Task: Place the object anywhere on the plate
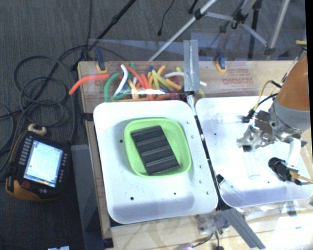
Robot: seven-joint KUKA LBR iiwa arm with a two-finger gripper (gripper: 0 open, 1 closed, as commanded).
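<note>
The dark ribbed block (pixel 155 149) lies flat on the green plate (pixel 184 146) in the left bin (pixel 150 203). Over in the right bin (pixel 228 194), the gripper (pixel 250 149) hovers low above the floor, well apart from the plate, its fingers spread with nothing between them.

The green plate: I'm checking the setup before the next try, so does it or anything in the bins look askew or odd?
The green plate sits flat in the left bin. The dark ribbed block on it lies skewed, turned off square to the plate's edges. The tool is over the right bin. Nothing looks spilled or damaged.
</note>
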